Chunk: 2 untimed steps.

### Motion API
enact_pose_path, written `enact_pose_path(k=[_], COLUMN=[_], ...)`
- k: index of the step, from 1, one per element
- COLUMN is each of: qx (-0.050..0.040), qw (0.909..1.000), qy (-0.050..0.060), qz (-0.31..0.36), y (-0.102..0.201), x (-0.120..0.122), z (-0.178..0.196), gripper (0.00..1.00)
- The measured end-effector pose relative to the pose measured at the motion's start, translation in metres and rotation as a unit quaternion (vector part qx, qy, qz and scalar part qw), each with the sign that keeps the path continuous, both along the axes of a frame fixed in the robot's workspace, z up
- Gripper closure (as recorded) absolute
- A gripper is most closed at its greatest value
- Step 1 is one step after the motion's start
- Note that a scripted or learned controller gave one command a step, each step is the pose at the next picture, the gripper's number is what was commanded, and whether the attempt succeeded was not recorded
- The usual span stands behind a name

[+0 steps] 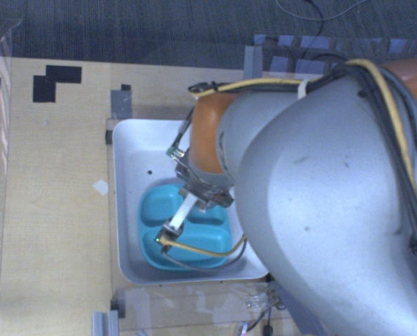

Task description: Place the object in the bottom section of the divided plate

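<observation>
A blue divided plate [157,207] lies in the near part of the left white bin [135,159]. Its long bottom section [207,241] runs along the plate's near side, and a smaller section sits at the upper left. My gripper [204,193] hangs low over the middle right of the plate, below the orange band [207,135] of the wrist. The wrist and the grey arm [327,208] hide the plate's upper right part and whatever lies under the gripper.
The bulky arm covers the right half of the view, including the second bin. Bare bin floor shows behind the plate, with a small dark speck [150,173]. Wooden bench top [54,208] stretches left, carrying black tape marks [54,81].
</observation>
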State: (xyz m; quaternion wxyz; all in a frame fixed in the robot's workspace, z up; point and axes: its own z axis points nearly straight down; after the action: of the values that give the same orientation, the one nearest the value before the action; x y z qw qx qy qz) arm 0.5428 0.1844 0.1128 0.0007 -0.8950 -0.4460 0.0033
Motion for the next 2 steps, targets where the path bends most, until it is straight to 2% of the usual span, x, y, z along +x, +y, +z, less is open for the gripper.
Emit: enact_pose_path(k=[1, 2], qx=[0.0051, -0.0006], qw=[0.9850, 0.9374], qy=[-0.028, -0.004], qz=[-0.170, -0.348], y=[0.031, 0.031], x=[-0.040, -0.055], z=[-0.015, 0.110], gripper=[1.00, 1.00])
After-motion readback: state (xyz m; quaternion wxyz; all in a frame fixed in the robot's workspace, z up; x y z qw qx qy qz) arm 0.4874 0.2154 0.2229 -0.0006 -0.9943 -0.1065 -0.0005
